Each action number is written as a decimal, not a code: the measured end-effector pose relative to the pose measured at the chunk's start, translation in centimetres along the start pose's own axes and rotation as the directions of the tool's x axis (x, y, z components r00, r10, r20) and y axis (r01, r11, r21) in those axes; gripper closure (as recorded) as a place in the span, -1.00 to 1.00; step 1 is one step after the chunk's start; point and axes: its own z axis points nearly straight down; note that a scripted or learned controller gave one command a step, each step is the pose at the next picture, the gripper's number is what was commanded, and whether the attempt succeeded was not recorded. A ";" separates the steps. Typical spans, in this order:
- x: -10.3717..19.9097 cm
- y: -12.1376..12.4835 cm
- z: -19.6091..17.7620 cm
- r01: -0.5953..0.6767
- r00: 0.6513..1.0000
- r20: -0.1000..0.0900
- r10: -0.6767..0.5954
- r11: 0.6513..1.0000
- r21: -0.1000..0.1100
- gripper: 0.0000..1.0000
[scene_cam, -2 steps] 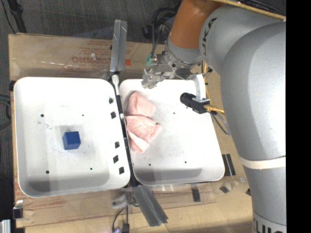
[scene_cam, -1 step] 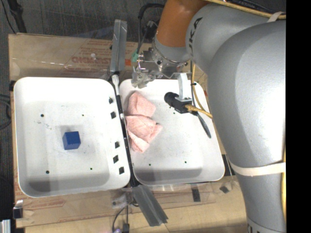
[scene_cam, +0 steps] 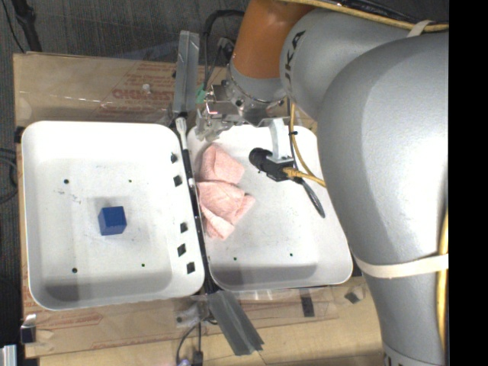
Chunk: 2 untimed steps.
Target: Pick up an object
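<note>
A crumpled pink cloth (scene_cam: 220, 191) lies in the right bin (scene_cam: 282, 269), against its left wall. A small blue cube (scene_cam: 112, 219) sits in the left bin (scene_cam: 46, 204), left of its middle. My gripper (scene_cam: 209, 125) hangs over the far left corner of the right bin, just above the top edge of the pink cloth. The wrist and its fittings cover the fingertips, and nothing shows between them.
The big grey arm covers the right bin's right side and far edge. A grey divider strip (scene_cam: 187, 204) with black clips runs between the two bins. Cardboard lines the bench around the bins.
</note>
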 end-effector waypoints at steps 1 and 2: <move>1.4 0.1 1.7 0.012 1.000 0.000 -0.012 1.000 0.000 1.00; -1.5 -3.5 2.7 0.069 0.998 0.001 -0.069 0.998 0.000 1.00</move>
